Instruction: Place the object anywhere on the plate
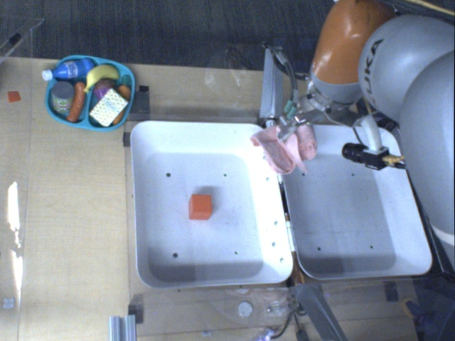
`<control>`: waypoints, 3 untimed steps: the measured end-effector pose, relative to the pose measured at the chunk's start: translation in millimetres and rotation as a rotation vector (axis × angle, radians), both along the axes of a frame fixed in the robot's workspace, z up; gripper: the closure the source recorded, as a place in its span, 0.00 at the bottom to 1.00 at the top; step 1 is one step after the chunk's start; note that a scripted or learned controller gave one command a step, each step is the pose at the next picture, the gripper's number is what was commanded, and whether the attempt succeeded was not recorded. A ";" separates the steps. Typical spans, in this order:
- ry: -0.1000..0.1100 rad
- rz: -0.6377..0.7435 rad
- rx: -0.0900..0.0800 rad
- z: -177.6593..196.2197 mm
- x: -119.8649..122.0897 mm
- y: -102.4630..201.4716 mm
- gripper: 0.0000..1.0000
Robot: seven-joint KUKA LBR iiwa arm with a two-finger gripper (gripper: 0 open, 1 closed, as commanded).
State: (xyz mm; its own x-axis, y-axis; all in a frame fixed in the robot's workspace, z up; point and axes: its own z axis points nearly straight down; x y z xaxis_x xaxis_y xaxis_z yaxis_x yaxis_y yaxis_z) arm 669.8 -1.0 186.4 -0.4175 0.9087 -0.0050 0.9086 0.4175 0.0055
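Two white bins on desk. Far left: blue plate loaded with toy food. Left bin: orange cube near centre. At the bins' shared rear edge, gripper clenched on pink cloth, which droops beneath it. Right bin.

The grey KUKA arm reaches in from the right side of the camera view, its orange band sitting just above the wrist. The wrist angles down and to the left. The gripper hangs low with its 2 pink fingers pointing downward, set close beside each other.
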 end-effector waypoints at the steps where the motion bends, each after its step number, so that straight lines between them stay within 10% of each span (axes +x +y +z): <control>1: -0.004 0.006 0.002 40.7 2.1 0.9 1.00; 3: -0.004 0.809 -0.003 49.8 -77.2 66.3 1.00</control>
State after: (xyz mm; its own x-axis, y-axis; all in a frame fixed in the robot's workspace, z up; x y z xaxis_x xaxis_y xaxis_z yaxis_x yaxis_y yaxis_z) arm 592.7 65.3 236.2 -0.9456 0.3251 -0.0097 0.3251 0.9457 0.0060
